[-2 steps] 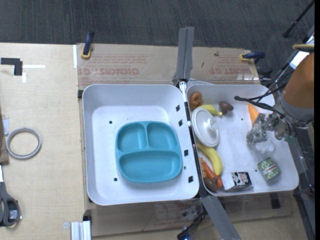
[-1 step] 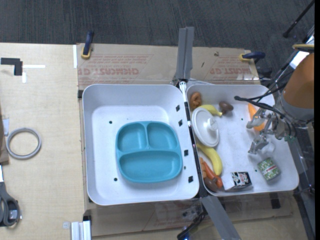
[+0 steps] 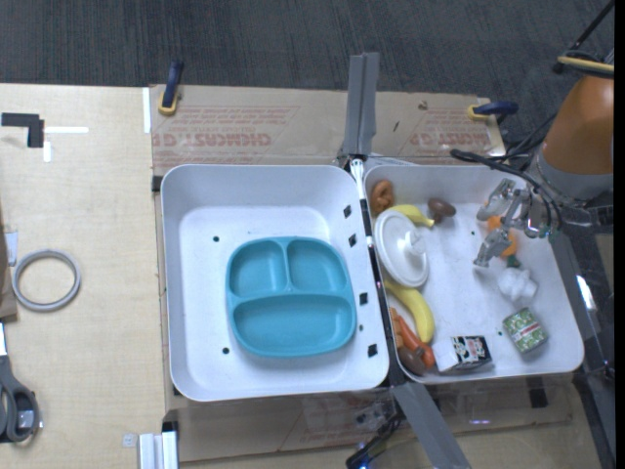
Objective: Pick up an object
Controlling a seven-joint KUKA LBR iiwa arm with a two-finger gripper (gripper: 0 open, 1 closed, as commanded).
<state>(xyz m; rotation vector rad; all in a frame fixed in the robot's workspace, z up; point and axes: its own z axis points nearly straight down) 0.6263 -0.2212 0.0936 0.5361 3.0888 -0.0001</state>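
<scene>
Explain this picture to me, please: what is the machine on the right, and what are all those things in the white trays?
You are looking down from one fixed camera above a bench. The grey and orange shape at right is a robot arm; its hand hangs over the right bin, near an orange piece. I cannot tell whether it holds anything. Its job is to pick something up. That bin holds a banana, a white lid-like dish, a green can, a small black-and-white carton and other toys. The left bin holds a blue divided plate. A tape roll lies on the bench.
</scene>
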